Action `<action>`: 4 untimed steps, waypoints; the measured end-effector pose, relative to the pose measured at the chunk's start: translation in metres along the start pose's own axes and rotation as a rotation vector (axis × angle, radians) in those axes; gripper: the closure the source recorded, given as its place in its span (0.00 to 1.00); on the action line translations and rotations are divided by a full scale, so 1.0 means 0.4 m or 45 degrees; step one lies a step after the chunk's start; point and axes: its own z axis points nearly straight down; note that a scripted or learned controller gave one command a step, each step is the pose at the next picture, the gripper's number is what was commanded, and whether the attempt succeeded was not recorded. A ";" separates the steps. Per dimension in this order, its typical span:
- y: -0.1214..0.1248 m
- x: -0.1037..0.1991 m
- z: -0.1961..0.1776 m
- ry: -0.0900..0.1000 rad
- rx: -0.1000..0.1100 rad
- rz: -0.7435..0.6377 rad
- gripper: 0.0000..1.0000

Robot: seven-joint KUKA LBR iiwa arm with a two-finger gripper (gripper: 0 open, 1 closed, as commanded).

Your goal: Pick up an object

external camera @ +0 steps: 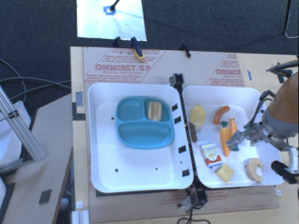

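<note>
The right bin holds several toy foods. An orange carrot lies near its middle, with a smaller orange piece just above it. My gripper is low in this bin, right beside the carrot's right side, on the arm that comes in from the right. Around it lie a red sausage, a yellow fruit, a small red and white carton, a yellow cheese block and a tan curved pastry. Nothing is lifted.
In the left bin sits a blue divided plate with a tan bread slice in its upper right compartment. A black divider with clips runs between the bins. A metal frame stands at the far left.
</note>
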 end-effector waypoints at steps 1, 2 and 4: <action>0.001 0.001 0.084 -0.001 -0.002 0.001 0.00; 0.004 0.000 0.053 -0.003 -0.007 0.001 1.00; -0.012 -0.003 -0.181 -0.005 -0.011 -0.003 1.00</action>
